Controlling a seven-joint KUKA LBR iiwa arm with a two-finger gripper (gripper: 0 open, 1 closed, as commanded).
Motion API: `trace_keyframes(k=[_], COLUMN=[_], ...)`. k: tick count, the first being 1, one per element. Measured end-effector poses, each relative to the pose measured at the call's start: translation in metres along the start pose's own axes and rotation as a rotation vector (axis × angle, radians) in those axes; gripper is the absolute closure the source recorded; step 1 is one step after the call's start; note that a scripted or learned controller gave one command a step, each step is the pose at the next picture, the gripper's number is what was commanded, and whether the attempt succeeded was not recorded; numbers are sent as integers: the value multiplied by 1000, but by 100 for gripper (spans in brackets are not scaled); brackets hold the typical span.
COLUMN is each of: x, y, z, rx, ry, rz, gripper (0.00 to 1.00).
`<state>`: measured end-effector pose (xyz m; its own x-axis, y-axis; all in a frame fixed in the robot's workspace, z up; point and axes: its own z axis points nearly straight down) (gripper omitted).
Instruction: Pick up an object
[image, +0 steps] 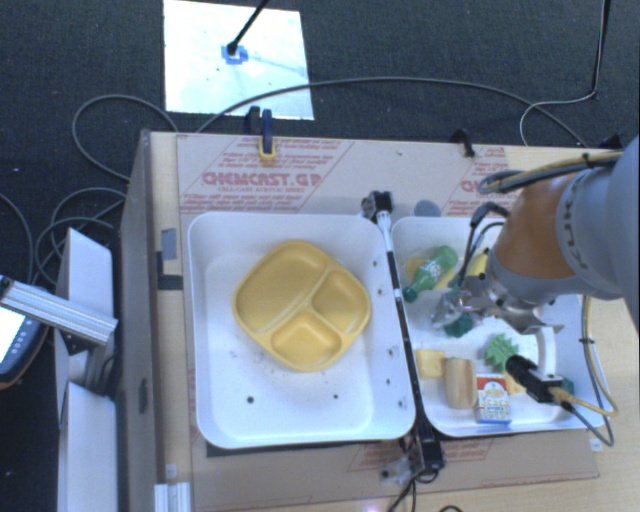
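1 green plastic bottle, white-labelled, lying slantwise.

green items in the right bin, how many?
3. Green bottle at the bin's upper left, dark green piece below the gripper, leafy green toy toward the lower right. The arm may hide more.

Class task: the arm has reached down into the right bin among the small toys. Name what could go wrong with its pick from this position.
1. The gripper sits in a crowd: the green plastic bottle and a dark green toy lie close, so it may nudge one aside.
2. The small tan cylinder and red-and-white carton lie packed near the right bin's front wall, leaving little room.
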<state>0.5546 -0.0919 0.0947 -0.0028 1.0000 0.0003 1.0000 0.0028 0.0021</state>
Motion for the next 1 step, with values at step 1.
trace_keyframes(k=[1], x=[91], y=[-9], z=[-90], rx=[-1], ry=[1], rz=[-1], gripper=[100])
